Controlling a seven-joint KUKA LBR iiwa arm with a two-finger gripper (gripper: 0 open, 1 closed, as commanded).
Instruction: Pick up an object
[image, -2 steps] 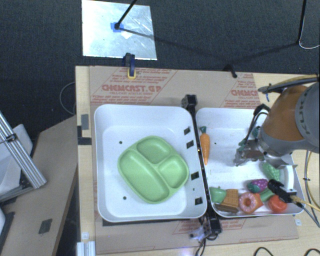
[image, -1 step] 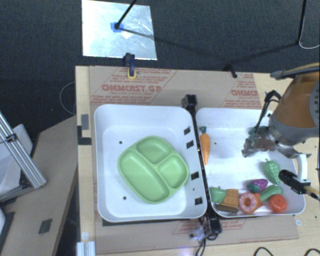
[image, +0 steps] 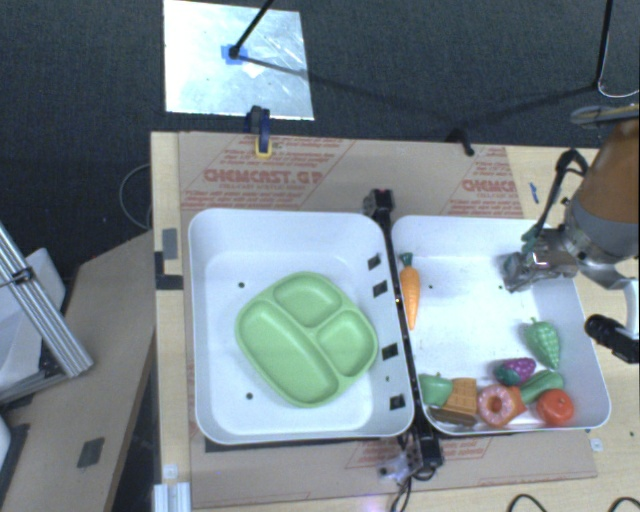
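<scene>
The right bin (image: 470, 330) holds toy foods. An orange carrot (image: 409, 289) lies along its left wall. Near the front edge sit a green piece (image: 435, 387), a tan block (image: 462, 399), a pink donut (image: 497, 404), a purple and green item (image: 515, 371), a red tomato (image: 556, 405) and a green strawberry-shaped piece (image: 545, 343). My gripper (image: 522, 270) hangs over the right bin's far right part, above bare bin floor and apart from every toy. Nothing shows between its fingers.
The left bin (image: 215, 260) bears a green divided plate (image: 305, 338). Black clips (image: 382, 205) join the two bins along the middle divider. A blue and yellow clamp (image: 260, 130) stands at the bench's back edge. The arm enters from the right.
</scene>
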